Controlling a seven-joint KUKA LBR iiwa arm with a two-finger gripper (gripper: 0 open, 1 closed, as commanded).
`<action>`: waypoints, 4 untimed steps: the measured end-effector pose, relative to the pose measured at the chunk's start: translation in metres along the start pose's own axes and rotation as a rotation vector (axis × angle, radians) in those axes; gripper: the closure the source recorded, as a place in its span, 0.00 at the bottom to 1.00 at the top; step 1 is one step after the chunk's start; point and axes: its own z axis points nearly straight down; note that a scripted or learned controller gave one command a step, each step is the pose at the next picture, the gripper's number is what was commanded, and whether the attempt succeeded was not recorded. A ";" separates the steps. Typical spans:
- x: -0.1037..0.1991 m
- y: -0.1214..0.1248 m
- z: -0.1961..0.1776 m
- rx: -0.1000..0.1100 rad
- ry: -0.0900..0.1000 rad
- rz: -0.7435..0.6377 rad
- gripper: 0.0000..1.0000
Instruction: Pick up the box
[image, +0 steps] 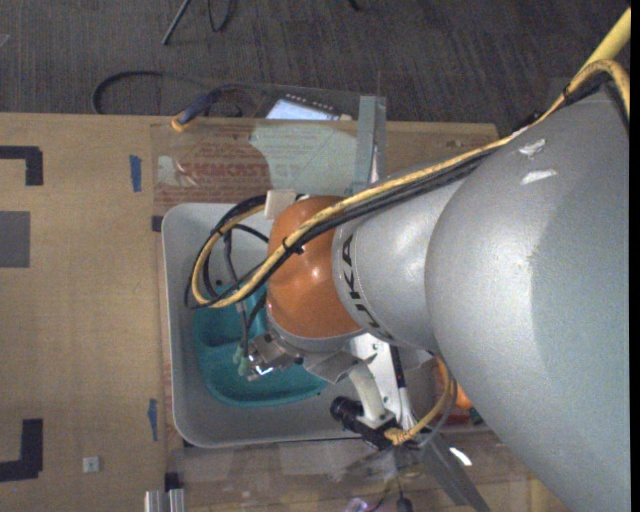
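my arm (480, 280) reaching low into the white bin (180, 300), wrist over a teal box (215, 350), my gripper (255, 368) near it, grip state i cannot tell

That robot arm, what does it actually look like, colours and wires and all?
The arm is a thick, smooth grey tube with rounded joints and an orange band near its wrist. Dark lettering runs along the grey shell beside the band. Yellow and black cables trail along its outside and loop past the wrist. Below the band sit white and black fittings.
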 end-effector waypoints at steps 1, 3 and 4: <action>0.005 0.003 -0.100 -0.002 -0.001 0.162 1.00; -0.055 0.135 -0.140 -0.003 -0.001 0.620 1.00; -0.065 0.107 -0.149 0.001 -0.001 0.650 1.00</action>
